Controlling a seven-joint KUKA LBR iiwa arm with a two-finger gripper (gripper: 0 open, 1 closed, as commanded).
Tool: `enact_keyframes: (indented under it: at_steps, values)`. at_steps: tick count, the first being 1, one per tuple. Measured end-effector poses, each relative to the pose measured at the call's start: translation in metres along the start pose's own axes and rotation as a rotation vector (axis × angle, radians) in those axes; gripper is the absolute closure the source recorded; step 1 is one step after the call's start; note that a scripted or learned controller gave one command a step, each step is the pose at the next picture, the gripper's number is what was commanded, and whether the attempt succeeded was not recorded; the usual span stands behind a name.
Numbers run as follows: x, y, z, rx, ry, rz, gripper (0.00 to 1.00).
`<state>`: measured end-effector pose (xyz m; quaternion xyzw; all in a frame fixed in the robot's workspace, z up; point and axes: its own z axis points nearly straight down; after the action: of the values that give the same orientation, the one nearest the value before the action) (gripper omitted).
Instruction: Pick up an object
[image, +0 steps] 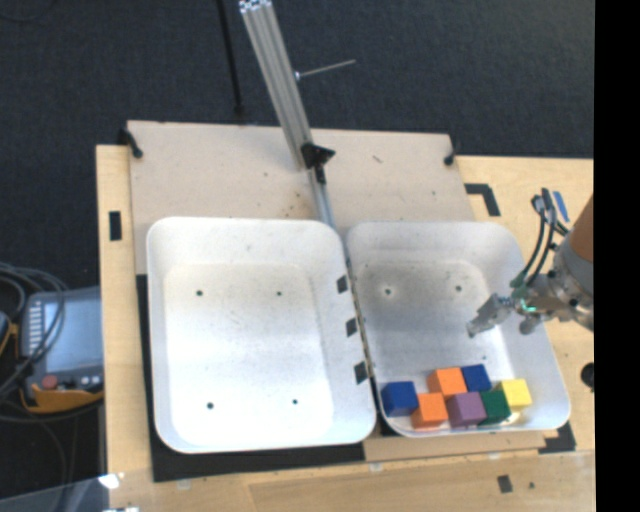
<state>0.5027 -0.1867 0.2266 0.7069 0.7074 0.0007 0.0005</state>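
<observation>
The arm reaches in from the right, and its gripper (497, 312) hangs over the right-hand bin (420, 250), above the bare patch of floor near that bin's right wall. Whether it is open or closed I cannot tell from here; it carries nothing that I can make out.

All the candidates sit in the near right corner of that bin, a tight cluster of small cubes well below the gripper. A blue cube (399, 397) stands a little apart on the left. Next come an orange cube (449, 380) and a second orange cube (431, 408), then a purple cube (465, 408), a dark blue cube (476, 377), a green cube (495, 404) and a yellow cube (516, 392) nearest the wall. Most of them touch their neighbours.

To do this well, I would go for the blue cube on the left, since it has open floor around it. The packed ones leave little room beside them, and the yellow one crowds the wall. The gripper needs to travel toward the near edge, centre over the cube, and come straight down.

The left-hand bin (250, 330) on the counter (420, 165) plays no part here.
</observation>
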Motion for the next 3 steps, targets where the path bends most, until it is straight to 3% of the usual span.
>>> enact_keyframes:
  at_steps: [2,3]
  values:
    - [0.002,0.014,0.115,0.006,-0.001,0.006,0.0]
    - [0.0,0.015,0.128,0.0,-0.003,0.005,0.0]
